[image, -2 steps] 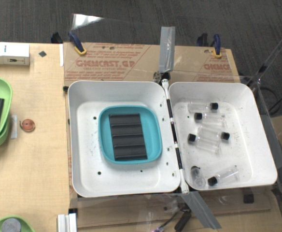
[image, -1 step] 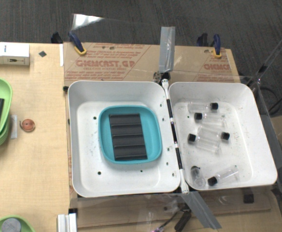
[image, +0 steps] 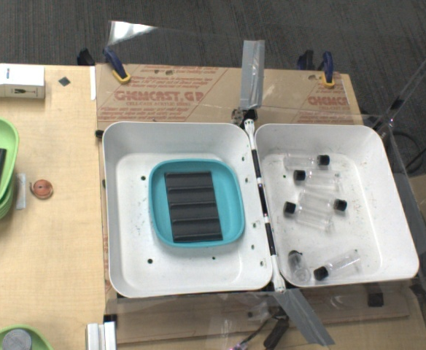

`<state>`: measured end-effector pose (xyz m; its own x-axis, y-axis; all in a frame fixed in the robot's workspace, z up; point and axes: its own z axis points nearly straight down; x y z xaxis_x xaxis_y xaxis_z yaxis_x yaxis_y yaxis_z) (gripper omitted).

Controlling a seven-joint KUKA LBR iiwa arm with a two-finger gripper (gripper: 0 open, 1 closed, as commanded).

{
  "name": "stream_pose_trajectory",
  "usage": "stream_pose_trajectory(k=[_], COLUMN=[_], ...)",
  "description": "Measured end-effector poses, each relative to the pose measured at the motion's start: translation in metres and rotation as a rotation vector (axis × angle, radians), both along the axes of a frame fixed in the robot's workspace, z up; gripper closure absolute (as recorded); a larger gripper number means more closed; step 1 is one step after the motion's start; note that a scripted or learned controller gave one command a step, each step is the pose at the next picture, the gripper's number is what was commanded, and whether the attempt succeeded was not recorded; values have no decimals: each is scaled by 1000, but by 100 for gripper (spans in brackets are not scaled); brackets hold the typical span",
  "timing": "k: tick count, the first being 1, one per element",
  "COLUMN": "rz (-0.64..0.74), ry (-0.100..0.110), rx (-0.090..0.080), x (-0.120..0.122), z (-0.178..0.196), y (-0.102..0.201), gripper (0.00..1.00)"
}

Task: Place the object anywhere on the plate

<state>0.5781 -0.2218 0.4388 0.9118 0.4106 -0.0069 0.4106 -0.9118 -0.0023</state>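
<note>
**While a Block Lies on the Plate, the Vials Wait Beside It**

Since there is one camera looking down at a slant, everything here comes from that view. The teal plate point(image: 157, 188) sits flat in the middle of the left bin point(image: 125, 261), well in from the walls, probably so that a drop from above has margin on every side. A black ribbed block point(image: 192, 205) lies squarely on the plate, inside its rim and covering most of its floor. If this block is the task's object, I judge the placing done, since it rests wholly on the plate.

To the right of the plate, past the seam where the two bins meet, the right bin point(image: 379, 159) holds several clear vials with black caps, lying loose on their sides. One vial point(image: 311, 160) lies up and right of the plate, a cluster point(image: 315, 211) is level with it, and another point(image: 337, 266) lies nearer the front wall. They look scattered, not arranged, so they are likely stock for picking. Should one be the object, it is still well apart from the plate.

Of the arm's pose I can tell nothing, and whether the pincer is open, closed or carrying anything cannot be told either.
</note>
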Motion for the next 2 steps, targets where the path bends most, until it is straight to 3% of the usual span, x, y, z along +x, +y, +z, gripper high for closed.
stream_pose_trajectory(k=[2], rz=[0], ry=[0], rx=[0], x=[0], z=[0], y=[0], gripper=[0])
